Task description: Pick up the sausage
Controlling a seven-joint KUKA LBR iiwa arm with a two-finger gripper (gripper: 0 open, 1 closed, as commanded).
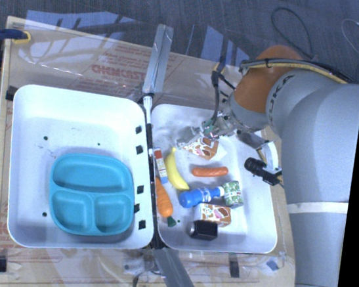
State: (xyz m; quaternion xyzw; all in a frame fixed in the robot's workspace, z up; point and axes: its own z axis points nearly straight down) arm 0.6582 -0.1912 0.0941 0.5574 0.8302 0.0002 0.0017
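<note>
The sausage (210,172) lies in the right bin (256,233), its long axis nearly left-right, right end tipped slightly up-frame. A banana (177,171) sits just left. The tool (207,129) hovers above near a wrapper (203,147); its grip state cannot be told.
</note>
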